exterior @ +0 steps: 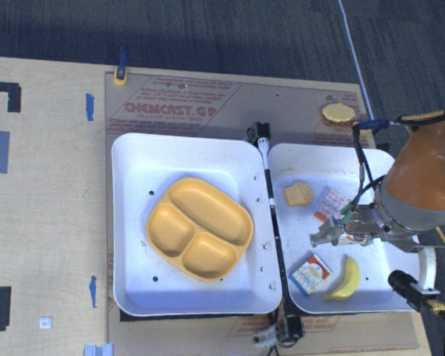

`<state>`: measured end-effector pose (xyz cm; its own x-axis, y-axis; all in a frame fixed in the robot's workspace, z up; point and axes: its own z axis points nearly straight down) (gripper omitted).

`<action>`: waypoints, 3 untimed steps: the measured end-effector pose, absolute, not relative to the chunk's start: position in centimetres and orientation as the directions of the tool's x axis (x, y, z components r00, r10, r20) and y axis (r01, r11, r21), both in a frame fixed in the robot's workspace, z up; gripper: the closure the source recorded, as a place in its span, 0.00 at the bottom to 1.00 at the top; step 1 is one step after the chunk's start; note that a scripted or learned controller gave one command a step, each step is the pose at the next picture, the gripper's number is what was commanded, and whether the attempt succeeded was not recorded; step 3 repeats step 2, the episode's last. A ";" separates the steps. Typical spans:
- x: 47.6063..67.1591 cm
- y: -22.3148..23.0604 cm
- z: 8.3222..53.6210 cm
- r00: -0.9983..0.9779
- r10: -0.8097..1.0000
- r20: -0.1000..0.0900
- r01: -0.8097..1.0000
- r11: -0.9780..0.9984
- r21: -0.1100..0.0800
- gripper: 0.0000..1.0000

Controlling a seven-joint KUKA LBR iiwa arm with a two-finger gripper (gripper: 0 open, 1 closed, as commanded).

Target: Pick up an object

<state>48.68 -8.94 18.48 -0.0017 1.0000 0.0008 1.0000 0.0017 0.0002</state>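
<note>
Banana [345, 279] just below gripper [328, 235]

At the right edge of the frame the arm [423, 177] is cut off, and its bulk hides part of the right bin [313, 160]. A red-and-white packet [330, 204] lies partly under the gripper [330, 233]; its print is too small to read.

the two white bins [132, 206] look like smooth, shiny plastic. the yellow tray [197, 228] is smooth plastic too, a bit glossy. the banana [345, 280] looks like shiny toy plastic. the small carton [311, 275] looks like printed paper. the worktop [42, 216] is pale wood - flat and matt.
</note>
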 end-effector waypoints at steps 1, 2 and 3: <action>48.8 -9.0 19.5 -0.002 1.000 0.000 1.000 0.002 0.004 1.00; 57.1 -1.3 18.5 -0.002 1.000 0.000 1.000 0.002 0.001 1.00; 57.1 -1.3 18.5 -0.002 1.000 0.000 1.000 0.002 0.001 1.00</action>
